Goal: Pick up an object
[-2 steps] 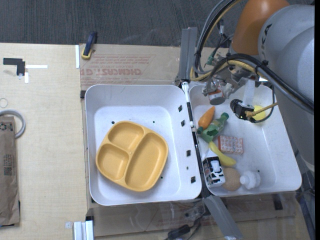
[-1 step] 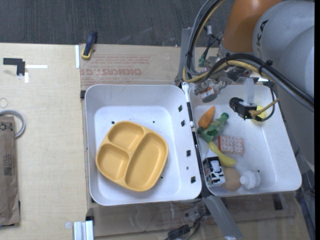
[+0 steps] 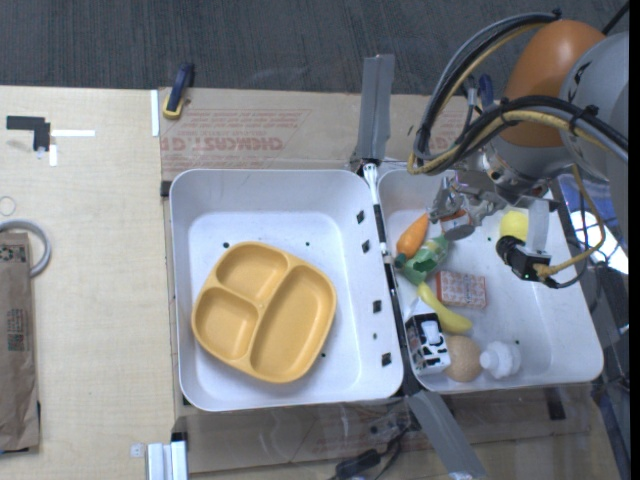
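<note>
Two white bins are sitting side by side on the bench, the left bin [image 3: 185, 268] well to the left of the gripper [image 3: 455, 213] and the right bin [image 3: 570, 343] directly beneath it. One yellow divided plate [image 3: 264, 311], with three compartments, is lying alone in the left bin. Several small things are crowding the left half of the right bin: one toy carrot [image 3: 412, 235] just left of the gripper, one green leafy piece [image 3: 424, 260] just below it, one yellow banana [image 3: 445, 308] nearer the camera, one small red-patterned packet [image 3: 462, 290] touching the banana, one black-and-white box [image 3: 427, 340], one tan potato [image 3: 463, 359] and one white bottle [image 3: 499, 359] nearest the front rim. One yellow piece [image 3: 513, 224] is lying to the right of the gripper, partly behind cables. One grey arm [image 3: 560, 78] with an orange band is reaching in from the right, and the gripper is hanging low over the carrot end of the right bin; nothing is visibly caught between its fingers, and how far apart they are standing cannot be told.
</note>
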Action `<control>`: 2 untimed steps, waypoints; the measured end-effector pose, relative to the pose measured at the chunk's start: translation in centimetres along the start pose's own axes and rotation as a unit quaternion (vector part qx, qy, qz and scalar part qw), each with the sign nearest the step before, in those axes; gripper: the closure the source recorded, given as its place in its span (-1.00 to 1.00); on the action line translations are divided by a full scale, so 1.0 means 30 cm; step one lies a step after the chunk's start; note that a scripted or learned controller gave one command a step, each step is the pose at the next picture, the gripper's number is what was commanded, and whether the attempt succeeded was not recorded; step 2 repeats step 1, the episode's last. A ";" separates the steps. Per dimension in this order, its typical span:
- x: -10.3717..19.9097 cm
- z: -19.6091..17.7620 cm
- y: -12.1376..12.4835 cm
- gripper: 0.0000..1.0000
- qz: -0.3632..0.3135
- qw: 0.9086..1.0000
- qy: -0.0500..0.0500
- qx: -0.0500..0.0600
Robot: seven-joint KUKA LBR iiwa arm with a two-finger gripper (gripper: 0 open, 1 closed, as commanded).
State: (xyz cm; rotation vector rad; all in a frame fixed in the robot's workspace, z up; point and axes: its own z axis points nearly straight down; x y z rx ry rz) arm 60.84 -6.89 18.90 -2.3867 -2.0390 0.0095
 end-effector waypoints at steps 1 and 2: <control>0.152 0.000 0.026 1.00 0.035 0.999 0.000 -0.001; 0.152 0.000 0.026 1.00 0.035 0.999 0.000 -0.001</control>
